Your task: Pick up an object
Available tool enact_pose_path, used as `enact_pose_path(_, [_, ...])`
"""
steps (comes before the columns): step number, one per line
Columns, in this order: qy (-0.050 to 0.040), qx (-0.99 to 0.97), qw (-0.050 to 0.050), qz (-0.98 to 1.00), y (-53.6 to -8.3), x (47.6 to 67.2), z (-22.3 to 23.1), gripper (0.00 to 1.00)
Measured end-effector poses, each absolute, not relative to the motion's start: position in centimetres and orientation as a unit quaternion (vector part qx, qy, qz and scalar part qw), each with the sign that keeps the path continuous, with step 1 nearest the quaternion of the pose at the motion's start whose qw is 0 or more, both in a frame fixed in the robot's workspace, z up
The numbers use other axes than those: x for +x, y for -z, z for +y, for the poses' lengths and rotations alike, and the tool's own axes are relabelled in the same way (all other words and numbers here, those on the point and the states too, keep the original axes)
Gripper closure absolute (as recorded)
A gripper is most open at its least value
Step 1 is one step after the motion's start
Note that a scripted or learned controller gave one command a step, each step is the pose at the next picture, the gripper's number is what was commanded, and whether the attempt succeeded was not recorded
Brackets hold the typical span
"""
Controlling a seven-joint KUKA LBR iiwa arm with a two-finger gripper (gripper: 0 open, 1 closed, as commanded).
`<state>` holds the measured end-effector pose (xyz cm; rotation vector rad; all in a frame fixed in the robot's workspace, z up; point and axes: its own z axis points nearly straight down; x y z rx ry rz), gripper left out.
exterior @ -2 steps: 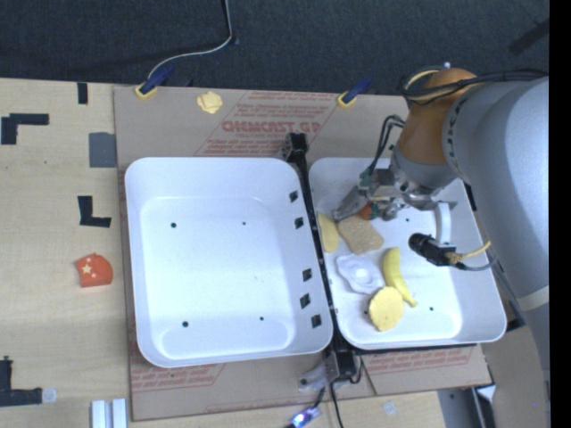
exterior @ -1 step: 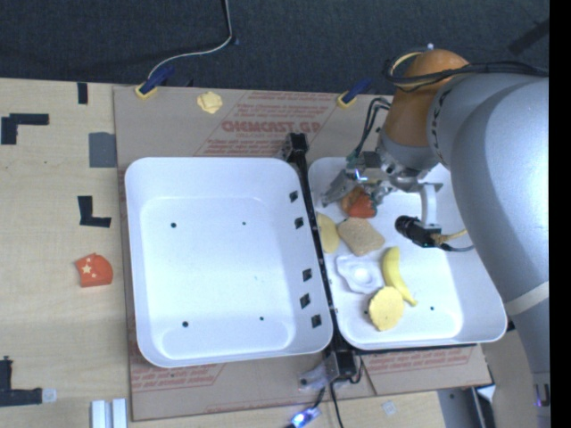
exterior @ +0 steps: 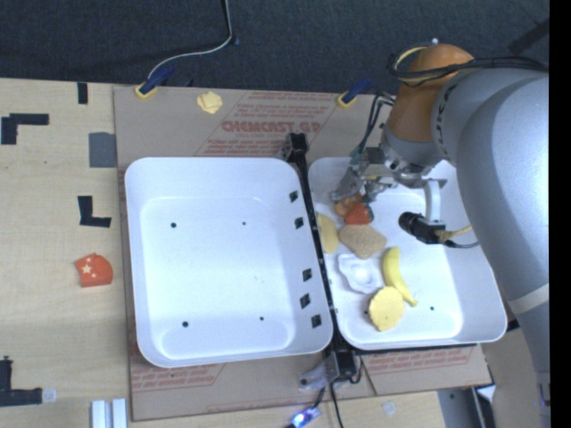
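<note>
Grey metal at the wrist ends in your tool [exterior: 357,188], low over the far-left corner of the right bin [exterior: 464,315]; you cannot tell its state from this slant. Just below it sits a red and orange piece [exterior: 357,212], probably the target, so you seem to be at the descent or grasp step. Nearer lie a tan slab [exterior: 363,241], a banana [exterior: 396,277], a white piece [exterior: 359,275] and a yellow round [exterior: 386,310]. Next you would want a confirmed pinch, then a straight lift clear of the neighbours.

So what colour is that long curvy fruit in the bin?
Yellow. The banana shows clearly in the camera view, lying in the right bin.
</note>
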<state>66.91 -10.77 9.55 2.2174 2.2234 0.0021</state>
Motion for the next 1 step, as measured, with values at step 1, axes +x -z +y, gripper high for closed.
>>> enact_pose_path(1, [0.0012, 0.706, -0.003, 0.708, -18.63, 59.95, -5.92, 1.00])
